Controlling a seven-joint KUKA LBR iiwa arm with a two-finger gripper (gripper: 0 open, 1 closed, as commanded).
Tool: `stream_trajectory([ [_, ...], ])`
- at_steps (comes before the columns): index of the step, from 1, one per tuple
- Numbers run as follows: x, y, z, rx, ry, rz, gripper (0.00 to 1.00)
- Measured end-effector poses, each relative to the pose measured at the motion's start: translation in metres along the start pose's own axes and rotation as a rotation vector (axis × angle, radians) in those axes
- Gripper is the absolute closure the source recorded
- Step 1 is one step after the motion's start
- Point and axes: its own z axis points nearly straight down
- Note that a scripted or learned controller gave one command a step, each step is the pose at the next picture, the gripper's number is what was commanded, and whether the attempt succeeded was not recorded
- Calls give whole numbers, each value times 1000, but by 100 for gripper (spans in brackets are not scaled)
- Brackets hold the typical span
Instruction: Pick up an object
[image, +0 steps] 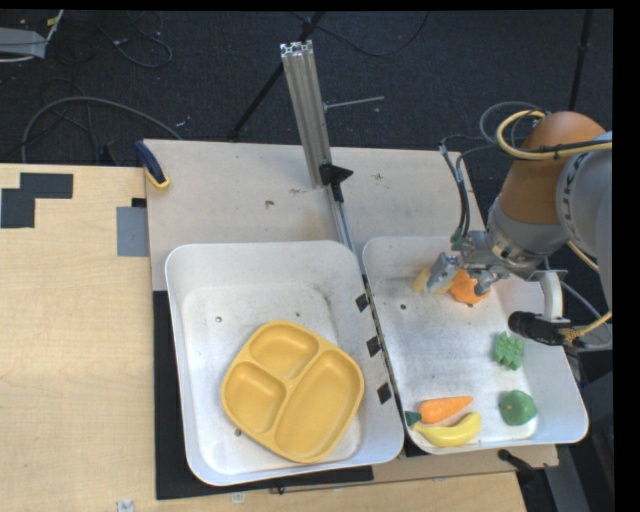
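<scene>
Two white bins sit side by side on the bench, the left bin (190, 300) carrying a yellow divided plate (292, 389) toward its front edge. Over the right bin (440, 340), near its back edge, the gripper (462, 277) is lowered onto an orange object (465, 289), apparently for a grasp; whether it is clamped cannot be told. A toy carrot (445, 408), banana (450, 431) and two green pieces (509, 350) line the front and right edges.

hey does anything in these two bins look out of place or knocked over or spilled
Nothing stands out. The yellow divided tray lies flat in the left bin; the carrot, banana and green toys sit loose in the right bin, the pincer over an orange piece.
</scene>
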Motion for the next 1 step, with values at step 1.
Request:
stream_trajectory([
  [1, 0, 1, 39, -9, -1, 2, 0],
])
